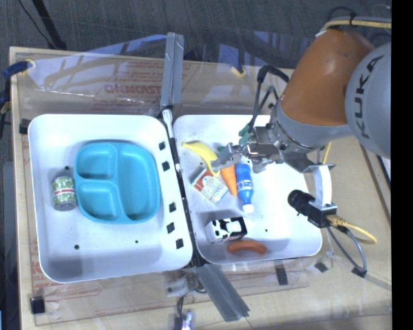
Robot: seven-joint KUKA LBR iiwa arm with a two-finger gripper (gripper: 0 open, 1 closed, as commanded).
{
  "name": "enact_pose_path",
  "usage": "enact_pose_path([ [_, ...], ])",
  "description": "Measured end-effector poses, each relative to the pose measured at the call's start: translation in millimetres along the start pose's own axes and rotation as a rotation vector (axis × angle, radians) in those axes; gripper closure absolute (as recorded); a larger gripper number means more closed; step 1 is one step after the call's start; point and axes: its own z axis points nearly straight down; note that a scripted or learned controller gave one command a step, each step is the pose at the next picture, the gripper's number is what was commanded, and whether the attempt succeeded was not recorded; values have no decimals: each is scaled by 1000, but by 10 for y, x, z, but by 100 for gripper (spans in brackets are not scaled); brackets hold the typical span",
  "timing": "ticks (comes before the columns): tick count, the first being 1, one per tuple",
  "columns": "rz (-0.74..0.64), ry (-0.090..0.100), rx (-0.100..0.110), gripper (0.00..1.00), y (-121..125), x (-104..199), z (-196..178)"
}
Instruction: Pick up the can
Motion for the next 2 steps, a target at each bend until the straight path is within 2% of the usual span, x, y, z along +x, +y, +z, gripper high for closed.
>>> enact_pose_path([
  [1,86,1,2,0,340,-811,1275],
  [2,235,0,0,0,712,-1121,1953],
])
